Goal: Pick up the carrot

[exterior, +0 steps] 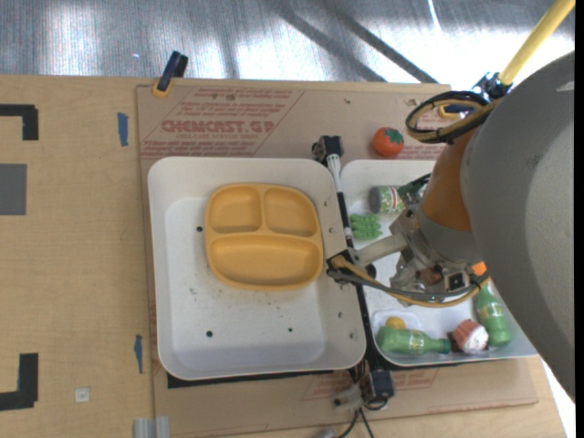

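Observation:
Low over the right bin (456, 355), my gripper (431, 279) hangs under the orange wrist band, with cables looped around it. A small orange tip (478, 268) pokes out beside the gripper's right side, just above a green piece (494, 320). It may be the carrot, but the arm hides the rest of it. I cannot make out anything held in the gripper.
A yellow divided plate (265, 235) lies in the left bin (169, 272). The right bin holds a green bottle (412, 340), a red-and-white piece (471, 337), a leafy green toy (366, 226) and a labelled bottle (391, 199). A red tomato (389, 141) sits on the cardboard behind it.

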